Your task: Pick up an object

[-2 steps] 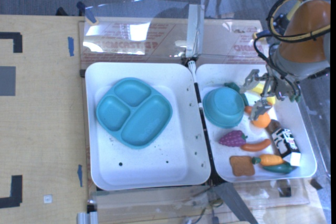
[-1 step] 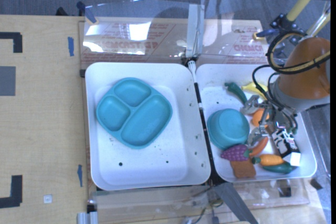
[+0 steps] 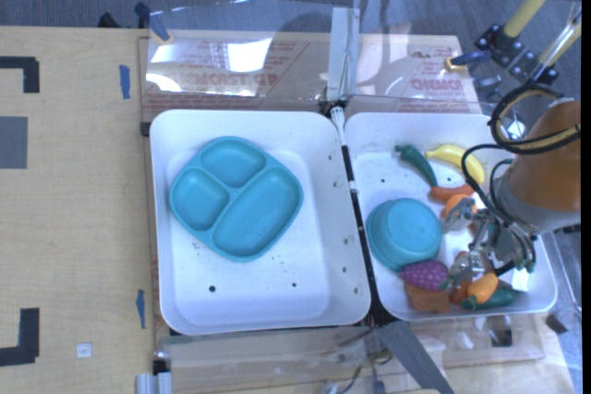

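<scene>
The right bin [image 3: 388,163] holds several toy foods beside a blue bowl [image 3: 404,232]: a yellow banana [image 3: 457,158], a dark green vegetable [image 3: 417,163], an orange carrot [image 3: 450,195], purple grapes [image 3: 425,273], a brown-orange piece [image 3: 427,297], and an orange fruit with a green end [image 3: 487,291]. My gripper [image 3: 469,261] is low in this bin's front right part, right of the bowl and just beside the grapes and the orange fruit. The wrist and cables hide what lies directly beneath it.
The left bin [image 3: 277,286] contains a blue divided plate [image 3: 235,197]. Clear plastic panels [image 3: 342,51] stand behind both bins. The grey arm with its orange band [image 3: 549,171] leans over the right bin's right rim. A wooden bench top [image 3: 69,198] extends to the left.
</scene>
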Controlling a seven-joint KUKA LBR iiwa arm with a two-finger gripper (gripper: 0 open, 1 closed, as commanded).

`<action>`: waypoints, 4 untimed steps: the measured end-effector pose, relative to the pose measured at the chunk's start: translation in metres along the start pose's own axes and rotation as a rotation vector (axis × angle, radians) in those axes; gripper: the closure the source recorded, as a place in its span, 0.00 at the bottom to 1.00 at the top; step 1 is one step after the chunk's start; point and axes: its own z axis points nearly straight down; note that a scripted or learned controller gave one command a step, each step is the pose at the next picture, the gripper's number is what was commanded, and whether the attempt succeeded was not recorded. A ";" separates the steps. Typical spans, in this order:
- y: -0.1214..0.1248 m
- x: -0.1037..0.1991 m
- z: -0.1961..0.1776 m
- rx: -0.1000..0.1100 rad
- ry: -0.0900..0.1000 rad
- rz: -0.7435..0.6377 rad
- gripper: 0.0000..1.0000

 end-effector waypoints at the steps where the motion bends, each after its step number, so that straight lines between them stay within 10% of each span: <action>1: -0.001 -0.073 0.001 0.000 -0.001 0.065 0.00; 2: 0.031 -0.124 0.002 0.008 -0.001 0.195 0.00; 3: 0.034 -0.127 -0.013 0.005 -0.015 0.193 1.00; 4: 0.084 -0.139 -0.117 -0.004 -0.007 0.195 1.00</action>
